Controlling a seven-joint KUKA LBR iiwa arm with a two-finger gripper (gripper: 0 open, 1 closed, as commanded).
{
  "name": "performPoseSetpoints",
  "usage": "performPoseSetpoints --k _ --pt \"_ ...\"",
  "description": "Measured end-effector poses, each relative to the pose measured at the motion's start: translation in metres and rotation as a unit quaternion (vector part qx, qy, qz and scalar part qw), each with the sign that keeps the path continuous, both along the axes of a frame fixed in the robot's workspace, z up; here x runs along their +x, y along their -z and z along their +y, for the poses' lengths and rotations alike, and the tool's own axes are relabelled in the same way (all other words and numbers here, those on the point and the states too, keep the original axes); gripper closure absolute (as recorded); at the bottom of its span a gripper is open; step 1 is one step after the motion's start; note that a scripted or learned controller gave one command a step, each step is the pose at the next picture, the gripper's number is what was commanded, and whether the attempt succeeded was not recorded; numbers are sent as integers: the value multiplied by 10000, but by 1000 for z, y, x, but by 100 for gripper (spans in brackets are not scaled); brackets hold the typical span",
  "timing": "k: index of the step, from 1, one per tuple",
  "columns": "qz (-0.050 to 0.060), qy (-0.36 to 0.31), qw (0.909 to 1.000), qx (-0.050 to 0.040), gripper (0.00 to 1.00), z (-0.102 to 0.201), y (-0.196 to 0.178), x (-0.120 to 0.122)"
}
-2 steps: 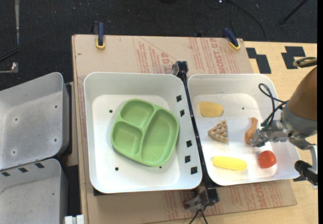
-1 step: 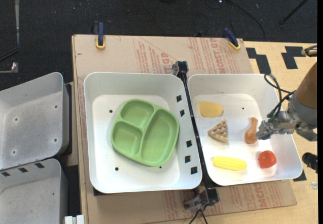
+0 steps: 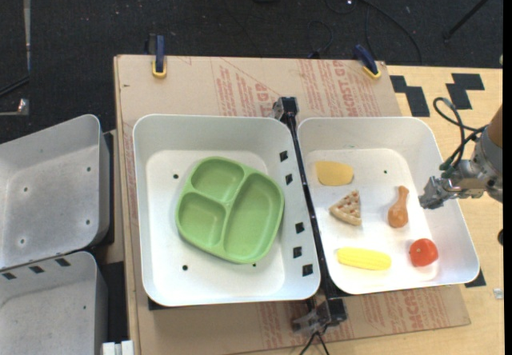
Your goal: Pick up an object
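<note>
Two shallow white bins sit side by side on a bench. The left bin (image 3: 152, 209) holds a green divided plate (image 3: 230, 208). The right bin (image 3: 456, 221) holds five toy foods: a pale yellow piece (image 3: 334, 174) near the back, a pizza slice (image 3: 347, 209) in the middle, a drumstick (image 3: 398, 207) beside it, a yellow banana-like piece (image 3: 364, 259) at the front and a red tomato (image 3: 423, 252) in the front right corner.

The likely trouble from here – the gripper (image 3: 436, 193) hangs right at the bin's sloped right wall, so a straight descent could strike the rim or the slope instead of a toy. The drumstick is narrow and the tomato round; either could slip or roll out of a loose pinch.

The arm reaches in low from the right, wrist roughly level, its tip just over the wall, near the drumstick but not touching it. Whether the jaws are wide or closed cannot be told – they are too small and dark
</note>
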State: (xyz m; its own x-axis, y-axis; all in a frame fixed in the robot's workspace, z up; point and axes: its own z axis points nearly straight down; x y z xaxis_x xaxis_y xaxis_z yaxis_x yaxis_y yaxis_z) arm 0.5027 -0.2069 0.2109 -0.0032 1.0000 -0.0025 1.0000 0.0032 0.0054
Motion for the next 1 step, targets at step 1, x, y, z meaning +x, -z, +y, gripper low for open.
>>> performPoseSetpoints --k 1 --pt "26 -20 10000 19 100 52 5 7"
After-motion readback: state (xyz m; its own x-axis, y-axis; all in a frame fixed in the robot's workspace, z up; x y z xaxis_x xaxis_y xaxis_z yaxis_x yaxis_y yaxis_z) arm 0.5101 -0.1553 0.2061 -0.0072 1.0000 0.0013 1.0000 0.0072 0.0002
